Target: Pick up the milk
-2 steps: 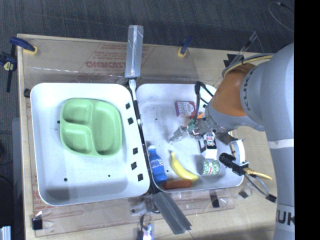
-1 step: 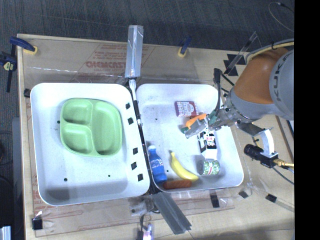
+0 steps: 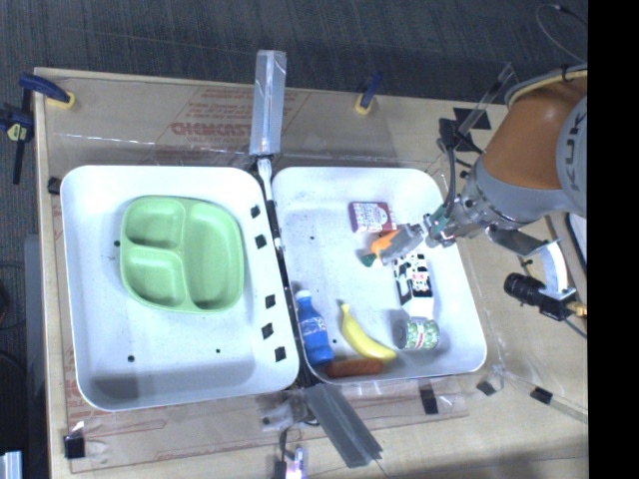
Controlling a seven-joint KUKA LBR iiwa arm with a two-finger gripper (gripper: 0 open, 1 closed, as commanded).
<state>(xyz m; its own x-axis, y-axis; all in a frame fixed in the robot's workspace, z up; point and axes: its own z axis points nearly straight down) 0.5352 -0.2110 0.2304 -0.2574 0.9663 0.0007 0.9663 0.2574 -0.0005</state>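
Note:
The milk (image 3: 414,277) is a small white carton with black patches, lying in the right part of the right bin (image 3: 310,203). My gripper (image 3: 403,239) reaches in from the right and hovers just beyond the carton's far end, close to an orange carrot-like piece (image 3: 378,245). The grey wrist and orange band rise behind it at the right edge. Nothing is visibly held.
Around the milk lie a maroon box (image 3: 370,215), a green can (image 3: 420,333), a banana (image 3: 363,339), a blue bottle (image 3: 314,328) and a brown sausage (image 3: 354,368). The left bin (image 3: 90,357) holds a green divided plate (image 3: 183,253).

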